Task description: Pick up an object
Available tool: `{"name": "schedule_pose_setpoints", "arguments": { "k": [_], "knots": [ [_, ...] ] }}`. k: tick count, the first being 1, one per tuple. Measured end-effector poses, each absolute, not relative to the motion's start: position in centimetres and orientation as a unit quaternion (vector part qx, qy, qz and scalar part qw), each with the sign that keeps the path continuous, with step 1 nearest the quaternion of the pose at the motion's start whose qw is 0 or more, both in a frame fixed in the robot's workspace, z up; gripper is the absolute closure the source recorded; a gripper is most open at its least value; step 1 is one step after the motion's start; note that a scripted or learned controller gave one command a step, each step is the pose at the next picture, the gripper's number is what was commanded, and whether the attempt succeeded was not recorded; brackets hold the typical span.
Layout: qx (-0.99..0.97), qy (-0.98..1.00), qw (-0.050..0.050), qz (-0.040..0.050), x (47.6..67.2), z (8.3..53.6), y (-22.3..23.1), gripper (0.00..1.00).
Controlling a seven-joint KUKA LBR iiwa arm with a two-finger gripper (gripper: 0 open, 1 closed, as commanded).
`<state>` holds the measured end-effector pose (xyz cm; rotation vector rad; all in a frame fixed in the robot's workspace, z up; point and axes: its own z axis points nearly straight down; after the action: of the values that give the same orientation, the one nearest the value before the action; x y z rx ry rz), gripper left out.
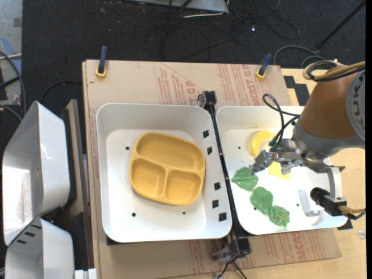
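In the right bin (232, 121), a yellow rounded object (260, 140) lies toward the back. Three flat green leaf-like pieces run in a diagonal row: one (245, 179) near the bin's left wall, one (262, 199) in the middle, one (279, 215) near the front. My gripper (266, 160) hangs low over the bin, between the yellow object and the first green piece, just above that piece's upper right edge. A bit of yellow (283, 174) shows under the gripper body. The arm's orange band (331, 106) covers the bin's right part.
The left bin (110, 173) holds a yellow divided tray (167, 168). A small pale grey object (308, 204) lies near the right bin's front right, beside a black part of the arm (325, 200). Cardboard lies under both bins, with clamps at the back.
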<state>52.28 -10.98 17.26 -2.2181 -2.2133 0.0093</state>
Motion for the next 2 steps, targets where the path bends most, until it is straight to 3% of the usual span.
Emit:
{"name": "schedule_pose_setpoints", "arguments": {
  "k": [2],
  "knots": [
    [-0.708, -0.706, 0.002, 0.0003, 52.5, 9.1, -11.0, 0.0]
  ]
}}
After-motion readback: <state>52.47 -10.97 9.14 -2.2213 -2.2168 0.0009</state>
